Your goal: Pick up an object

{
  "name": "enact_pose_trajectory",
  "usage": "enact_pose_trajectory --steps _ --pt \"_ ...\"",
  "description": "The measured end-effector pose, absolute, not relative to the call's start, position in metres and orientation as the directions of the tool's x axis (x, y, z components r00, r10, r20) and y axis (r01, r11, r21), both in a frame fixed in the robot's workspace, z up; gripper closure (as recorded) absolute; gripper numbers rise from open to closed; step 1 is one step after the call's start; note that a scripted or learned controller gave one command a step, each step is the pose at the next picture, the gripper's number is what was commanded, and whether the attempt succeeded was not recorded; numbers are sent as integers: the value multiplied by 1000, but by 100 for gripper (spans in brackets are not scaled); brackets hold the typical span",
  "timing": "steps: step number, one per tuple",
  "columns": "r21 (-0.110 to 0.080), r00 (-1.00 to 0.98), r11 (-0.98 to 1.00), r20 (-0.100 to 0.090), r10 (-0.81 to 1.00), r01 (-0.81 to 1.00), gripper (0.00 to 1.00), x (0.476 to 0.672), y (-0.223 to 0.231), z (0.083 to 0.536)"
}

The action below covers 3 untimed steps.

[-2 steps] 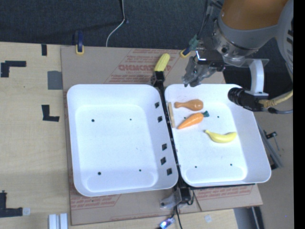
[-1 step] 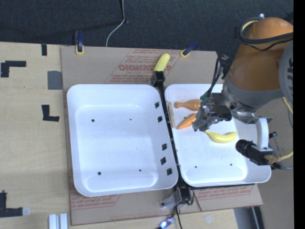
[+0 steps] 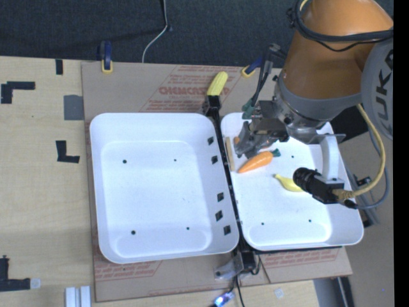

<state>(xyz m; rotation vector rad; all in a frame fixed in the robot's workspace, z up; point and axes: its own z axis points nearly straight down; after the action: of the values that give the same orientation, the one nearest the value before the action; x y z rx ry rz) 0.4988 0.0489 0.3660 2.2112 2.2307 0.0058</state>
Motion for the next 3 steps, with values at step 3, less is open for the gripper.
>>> enact_pose_trajectory --steps 3 --pt "-5 -2 2 -1 1000 1000 100 488 86 434"
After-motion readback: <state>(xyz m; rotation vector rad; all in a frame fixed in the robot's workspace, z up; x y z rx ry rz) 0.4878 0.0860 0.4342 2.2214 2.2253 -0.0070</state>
